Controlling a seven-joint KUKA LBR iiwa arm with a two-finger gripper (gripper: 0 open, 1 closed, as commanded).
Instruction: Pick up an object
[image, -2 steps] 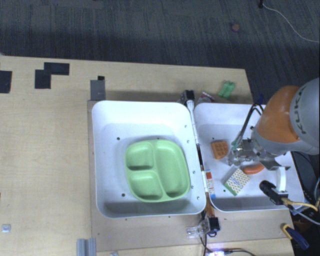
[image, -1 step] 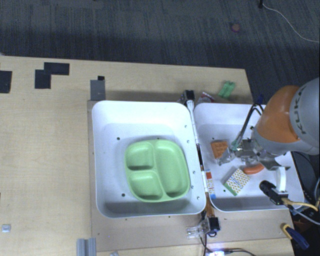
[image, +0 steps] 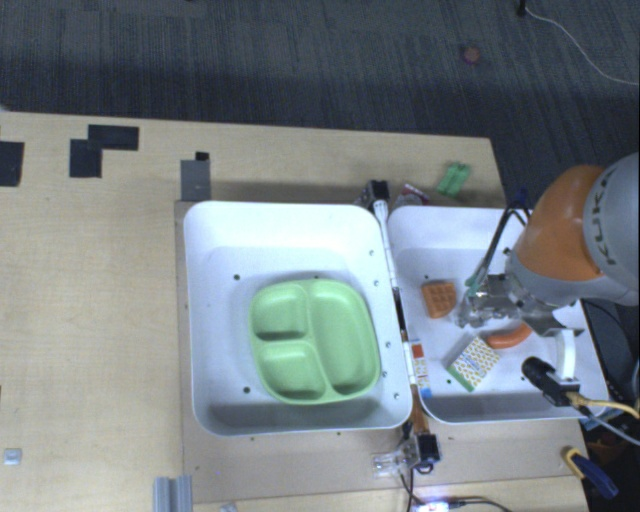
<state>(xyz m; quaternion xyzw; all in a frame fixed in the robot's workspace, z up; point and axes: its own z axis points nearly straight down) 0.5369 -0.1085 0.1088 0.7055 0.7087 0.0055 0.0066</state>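
In the right bin (image: 440, 240) lie an orange waffle-like square (image: 438, 298), a small patterned green and white packet (image: 474, 362), and an orange-red sausage-shaped piece (image: 507, 336). My gripper (image: 482, 306) hangs low over the middle of this bin, just right of the orange square and above the packet. The orange-red piece lies right beside the gripper's lower end. Nothing shows clearly between the fingers. The left bin (image: 215, 300) holds a pale green divided tray (image: 314, 339).
The arm's grey body and orange band (image: 565, 240) cover the right bin's right side. A green object (image: 453, 179) and small dark hardware (image: 377, 191) lie on the bench behind the bins. Clips and cables sit at the front edge.
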